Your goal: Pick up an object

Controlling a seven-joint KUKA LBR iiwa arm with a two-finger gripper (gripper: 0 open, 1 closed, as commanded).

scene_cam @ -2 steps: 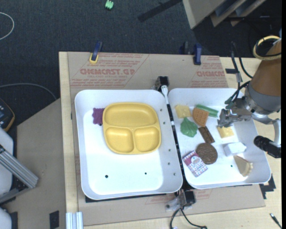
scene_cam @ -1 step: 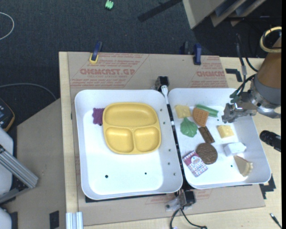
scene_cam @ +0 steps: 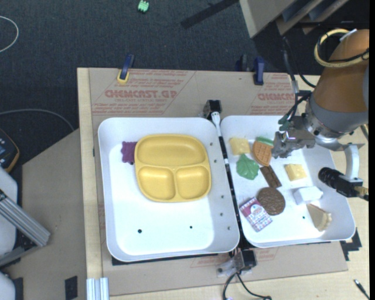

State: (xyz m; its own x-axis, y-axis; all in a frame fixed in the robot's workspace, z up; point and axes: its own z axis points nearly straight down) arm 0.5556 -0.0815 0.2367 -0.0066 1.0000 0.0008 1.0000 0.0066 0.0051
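Holding yellow divided plate, left bin, snacks crowding right bin

Bright, even overhead light; soft shadows, mild glare, slight blur.

A brown cardboard sheet with red lettering covers the table, held at its 12 o'clock edge by two clamps — a yellow-and-blue one toward 11 and a blue one toward 1. Dark carpet lies beyond it, with a small green bit at 12 o'clock. An aluminium rail slants in at 8 o'clock.
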